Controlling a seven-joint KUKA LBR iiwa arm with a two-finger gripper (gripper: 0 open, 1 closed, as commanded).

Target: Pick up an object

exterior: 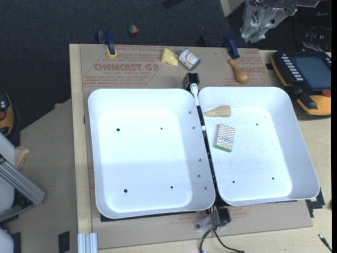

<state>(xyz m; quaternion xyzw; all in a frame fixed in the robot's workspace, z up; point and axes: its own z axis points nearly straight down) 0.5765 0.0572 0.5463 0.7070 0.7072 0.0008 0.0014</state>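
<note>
I see the gripper (256, 29) raised at the top right, above the tabletop (58, 157) and beyond the bins; whether it is apart or together I cannot tell. In the right bin (295, 141), near its left wall, a small patterned box (225, 138) lies flat, with a tan cone-shaped piece (218, 111) just above it. The left bin (105, 109) sits alongside, touching the right one.
</note>
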